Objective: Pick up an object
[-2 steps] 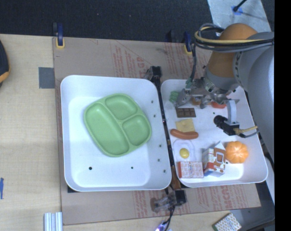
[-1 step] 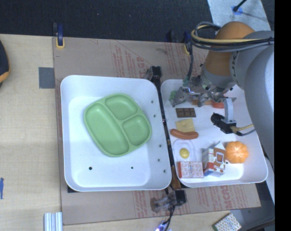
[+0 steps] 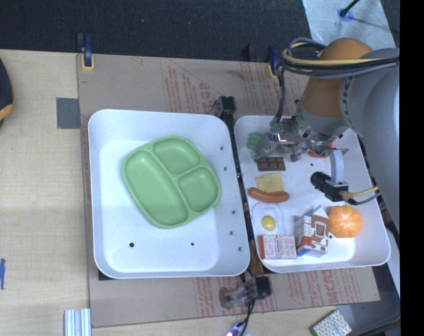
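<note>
The arm comes in from the right of the frame and bends down over the upper part of the right bin (image 3: 362,257), so that the gripper (image 3: 285,144) sits low at that bin's upper left corner. It hangs just above a small green thing (image 3: 256,141) and next to a brown chocolate bar (image 3: 271,164), which looks like the reason for the pose: the program seems to be aiming at 1 of these 2. From this slanted view it cannot be told whether the jaws are open or closed, and nothing can be seen held between them.

The rest of the pickable things lie lower in the same bin: a yellow cheese slice (image 3: 270,182), a sausage (image 3: 268,196), a fried egg (image 3: 268,223), a red and white packet (image 3: 277,246), a small carton (image 3: 313,234) and an orange (image 3: 344,222). They sit close together, some touching, so a grasp there would be crowded. A black part (image 3: 329,185) of the arm's cabling hangs over the middle right of the bin.

The left bin (image 3: 106,257) holds only a green divided plate (image 3: 172,180), lying flat in the middle with bare white floor around it.

The green thing lies near the bin's upper left wall, so the fingers have little room on that side; more room opens toward the bin's centre. A lift straight up looks the safest way out.
</note>
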`<state>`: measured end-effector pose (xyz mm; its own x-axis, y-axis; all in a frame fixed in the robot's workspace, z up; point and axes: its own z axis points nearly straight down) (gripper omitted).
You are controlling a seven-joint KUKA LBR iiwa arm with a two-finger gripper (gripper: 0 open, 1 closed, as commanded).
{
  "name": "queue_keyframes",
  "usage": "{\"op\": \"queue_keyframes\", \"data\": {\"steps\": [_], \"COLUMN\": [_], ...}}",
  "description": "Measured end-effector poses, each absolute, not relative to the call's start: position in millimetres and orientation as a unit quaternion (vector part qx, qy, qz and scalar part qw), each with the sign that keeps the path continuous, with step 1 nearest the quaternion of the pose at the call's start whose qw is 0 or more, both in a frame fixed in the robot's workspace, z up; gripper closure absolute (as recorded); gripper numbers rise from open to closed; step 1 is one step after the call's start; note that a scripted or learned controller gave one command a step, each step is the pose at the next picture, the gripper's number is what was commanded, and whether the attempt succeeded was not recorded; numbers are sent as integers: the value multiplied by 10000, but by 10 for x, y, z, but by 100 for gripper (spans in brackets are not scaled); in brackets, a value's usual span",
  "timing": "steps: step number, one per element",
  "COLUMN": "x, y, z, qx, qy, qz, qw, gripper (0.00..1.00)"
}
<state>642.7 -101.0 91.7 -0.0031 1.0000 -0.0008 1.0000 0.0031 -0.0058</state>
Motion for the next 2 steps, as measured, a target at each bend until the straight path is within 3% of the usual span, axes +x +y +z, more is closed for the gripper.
{"op": "queue_keyframes", "data": {"steps": [1, 2], "x": [6447, 6444], "y": [-1016, -1015], "z": [1047, 1040], "qx": [-7053, -7053], "qy": [-7089, -7089], "qz": [14, 17], "qw": [2, 6], "gripper": [100, 0]}}
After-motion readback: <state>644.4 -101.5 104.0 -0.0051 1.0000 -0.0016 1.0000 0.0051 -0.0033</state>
